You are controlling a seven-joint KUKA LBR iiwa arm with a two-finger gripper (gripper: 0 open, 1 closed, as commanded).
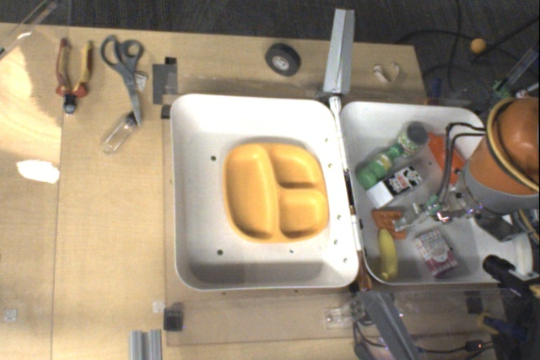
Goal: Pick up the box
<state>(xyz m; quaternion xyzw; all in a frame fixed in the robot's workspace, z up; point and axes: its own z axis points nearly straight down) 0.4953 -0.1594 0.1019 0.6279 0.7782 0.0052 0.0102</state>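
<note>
We see a yellow-orange divided tray [276,190] in the white left bin [198,181]. In the white right bin [371,118] lie a green bottle [377,167], a yellow banana [386,255], a box [406,180] patterned in black, white and red, and a pinkish speckled packet [434,252]. The worktop [84,223] is pale wood, bearing grey-handled scissors [125,67] and red-handled pliers [72,72]. The arm's band [515,143] is orange.

Glossy yellow plastic tray [275,190], smooth white bins [196,181], matt wooden bench [93,249]
</note>
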